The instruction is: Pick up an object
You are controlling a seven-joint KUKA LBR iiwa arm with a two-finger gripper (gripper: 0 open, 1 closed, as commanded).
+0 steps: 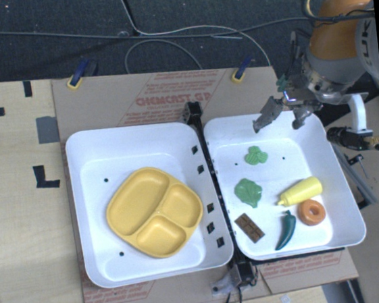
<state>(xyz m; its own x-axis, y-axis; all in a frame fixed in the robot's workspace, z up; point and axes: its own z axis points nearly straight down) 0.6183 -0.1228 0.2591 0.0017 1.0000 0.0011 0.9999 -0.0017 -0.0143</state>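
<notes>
My gripper (282, 119) hangs open over the back edge of the right bin (337, 164), with nothing between its two dark fingers (265, 116). Below it in that bin lie a small green leafy piece (256, 155), a larger green leafy piece (248, 191), a yellow bottle (301, 191), an orange ring (311, 211), a dark green pepper (286, 230) and a brown chocolate bar (249, 227). The small green piece lies closest to the gripper, just in front and to its left.
The left bin (85, 193) holds a yellow three-compartment plate (154, 211). A black divider with clips (208, 179) runs between the bins. Both bins sit on cardboard (169, 95); cables cross the dark surface behind.
</notes>
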